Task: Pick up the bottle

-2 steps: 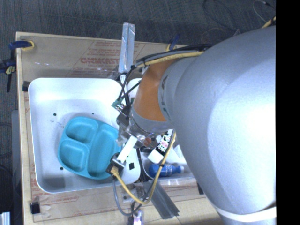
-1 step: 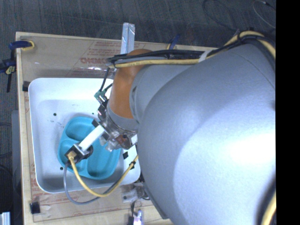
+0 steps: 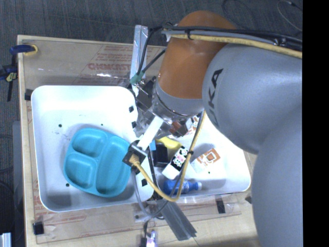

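Now, bottle: I take the blue-ended thing lying on its side against the near edge of the right bin to be the bottle. Only part of it shows, so I hold that loosely.
Neighbours: a white pack with black marks lies just beside it, toward the bin's middle. A yellow thing and a black thing lie beyond that. An orange-and-white card sits near it, toward the right edge.
Gripper: it hangs over the right bin close to its left edge, tucked under the arm. I cannot tell from my screen whether it is apart or together, and I see nothing held in it.
Left bin: carries a blue tray, well apart from the bottle.
Handling: my guess is small, light plastic, round and smooth, so it is likely to roll or squirt out if pinched off-centre. A thin wall may give under a hard squeeze.
Hold: I would take it across the middle of the body, square to its length.
Risk: the bin's near wall and the white pack crowd both sides, so room to close is tight.
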`<state>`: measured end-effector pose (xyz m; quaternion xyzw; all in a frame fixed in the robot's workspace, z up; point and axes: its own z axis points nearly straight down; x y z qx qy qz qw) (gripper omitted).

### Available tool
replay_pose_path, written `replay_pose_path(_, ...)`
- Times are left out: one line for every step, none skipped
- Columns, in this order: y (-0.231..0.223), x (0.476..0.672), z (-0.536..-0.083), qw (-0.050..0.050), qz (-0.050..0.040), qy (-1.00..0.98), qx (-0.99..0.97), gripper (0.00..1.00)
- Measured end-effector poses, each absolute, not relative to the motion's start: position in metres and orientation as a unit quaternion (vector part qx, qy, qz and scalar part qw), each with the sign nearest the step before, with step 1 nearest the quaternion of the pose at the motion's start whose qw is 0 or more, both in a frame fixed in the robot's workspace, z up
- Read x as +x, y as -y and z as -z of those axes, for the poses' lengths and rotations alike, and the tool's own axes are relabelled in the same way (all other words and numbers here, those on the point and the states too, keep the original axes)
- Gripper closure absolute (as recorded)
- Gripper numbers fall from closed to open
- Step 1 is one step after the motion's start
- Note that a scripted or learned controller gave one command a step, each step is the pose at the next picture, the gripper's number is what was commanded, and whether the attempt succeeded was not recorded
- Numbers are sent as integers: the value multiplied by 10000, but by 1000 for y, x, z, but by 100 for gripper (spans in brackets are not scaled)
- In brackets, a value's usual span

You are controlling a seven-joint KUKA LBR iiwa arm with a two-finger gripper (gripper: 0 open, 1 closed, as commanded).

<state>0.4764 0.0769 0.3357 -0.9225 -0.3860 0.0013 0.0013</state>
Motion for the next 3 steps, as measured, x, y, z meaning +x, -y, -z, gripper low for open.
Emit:
replay_pose_path(-139, 475, -307, 20, -35, 4747, -8801, 100)
replay_pose_path(-139, 475, -307, 20, -38, 4752, -8799, 0)
replay_pose_path(-134, 475, -221, 10, -37, 4253, -9051, 0)
